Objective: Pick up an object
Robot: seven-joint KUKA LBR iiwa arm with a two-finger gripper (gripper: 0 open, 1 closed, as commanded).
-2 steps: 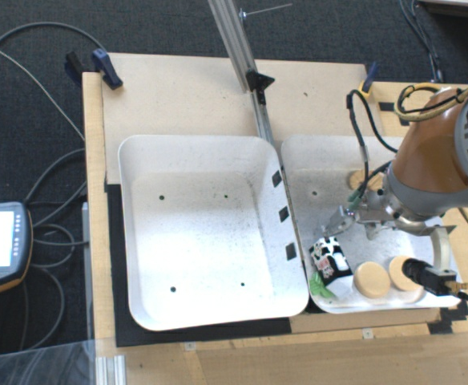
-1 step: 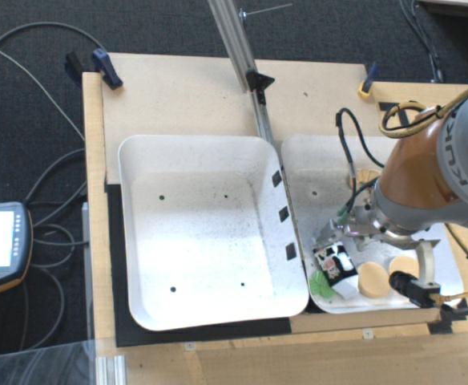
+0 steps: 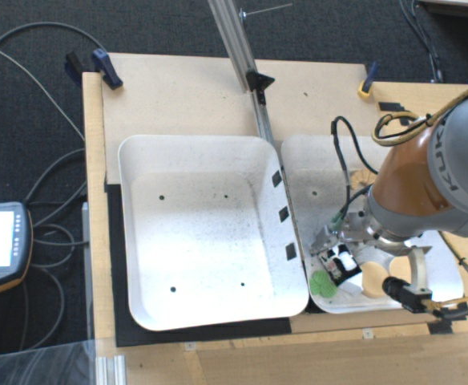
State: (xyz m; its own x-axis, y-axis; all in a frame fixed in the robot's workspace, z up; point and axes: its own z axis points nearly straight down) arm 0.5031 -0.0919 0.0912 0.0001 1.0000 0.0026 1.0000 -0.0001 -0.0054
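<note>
My gripper [image 3: 336, 261] is low in the right bin [image 3: 306, 167], close to its front left corner. A small green object [image 3: 320, 284] lies just in front of the gripper and partly under it. A pale tan round object [image 3: 373, 278] rests to the gripper's right, near the bin's front wall. Another tan piece [image 3: 362, 178] peeks out behind the arm's orange band [image 3: 406, 179]. Whether anything is held I cannot tell.
The left bin [image 3: 202, 231] is beside the right one, their walls meeting at a ridge with black clips [image 3: 283, 213]. A metal rail [image 3: 234, 34] slants in from the top. Blue clamps [image 3: 106, 66] sit at the bench's back corners.
</note>
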